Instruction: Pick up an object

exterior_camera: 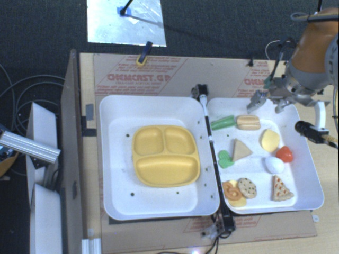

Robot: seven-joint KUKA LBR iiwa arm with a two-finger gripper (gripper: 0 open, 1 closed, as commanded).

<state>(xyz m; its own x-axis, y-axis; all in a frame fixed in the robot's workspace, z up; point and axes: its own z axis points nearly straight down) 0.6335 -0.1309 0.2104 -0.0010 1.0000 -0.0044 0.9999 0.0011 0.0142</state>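
Observation:
My gripper hangs open above the far rim of the right bin, with nothing between its fingers. Just below it in that bin lie a tan bread roll and a green pickle. Further toward the front are a yellow lemon-like piece, a red tomato, a white egg, a tan cheese wedge, a small green piece, a cookie, an orange slice and a pizza slice.
The left bin holds a yellow divided plate. A black clamp sits where the bins meet at the back. A black cylinder on the arm juts over the right bin's right rim. Cardboard lies under both bins.

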